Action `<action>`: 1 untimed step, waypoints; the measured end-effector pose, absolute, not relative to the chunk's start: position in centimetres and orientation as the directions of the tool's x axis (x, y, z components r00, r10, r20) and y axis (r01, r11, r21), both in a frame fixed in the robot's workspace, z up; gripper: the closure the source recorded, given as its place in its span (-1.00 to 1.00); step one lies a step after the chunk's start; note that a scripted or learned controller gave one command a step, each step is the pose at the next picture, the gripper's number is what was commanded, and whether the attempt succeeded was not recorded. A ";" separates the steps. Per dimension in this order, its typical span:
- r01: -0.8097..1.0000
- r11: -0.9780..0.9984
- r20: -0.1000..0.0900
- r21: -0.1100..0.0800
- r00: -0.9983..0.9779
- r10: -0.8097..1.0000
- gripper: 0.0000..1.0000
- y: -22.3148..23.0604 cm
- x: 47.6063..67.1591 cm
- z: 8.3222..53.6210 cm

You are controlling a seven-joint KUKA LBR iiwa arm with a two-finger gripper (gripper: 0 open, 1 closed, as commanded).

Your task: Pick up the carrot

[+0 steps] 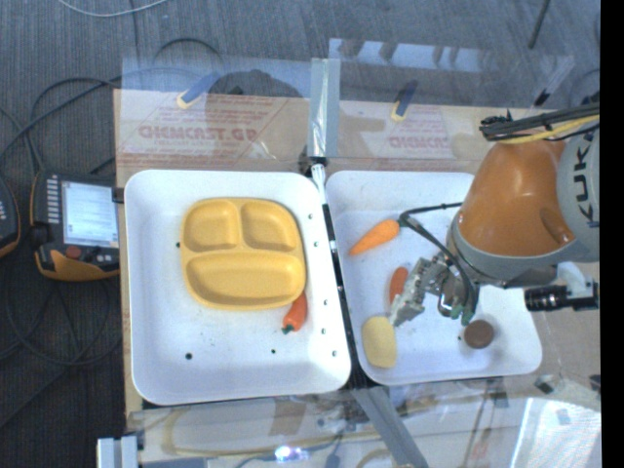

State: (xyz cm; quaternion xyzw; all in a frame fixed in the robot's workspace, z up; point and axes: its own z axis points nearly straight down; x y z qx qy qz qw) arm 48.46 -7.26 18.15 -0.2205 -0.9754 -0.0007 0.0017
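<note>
The carrot (375, 237) is orange and tapered. It lies tilted in the upper left part of the right bin (507, 364), close to the wall between the two bins. My gripper (424, 295) hangs low over the middle of the right bin, below and to the right of the carrot and apart from it. A small orange-red piece (398, 283) lies just at the gripper's left side. Nothing of the carrot is covered.
A pale yellow lump (379, 341) lies at the right bin's front left, and a brown round thing (478, 334) at its front right. The left bin (156, 359) holds a yellow divided plate (244, 252) and a red-orange pepper (295, 312).
</note>
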 end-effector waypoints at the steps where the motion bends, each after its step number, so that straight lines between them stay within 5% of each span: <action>1: -0.180 0.984 0.002 0.002 -0.984 -0.180 1.00 -8.0 49.3 18.2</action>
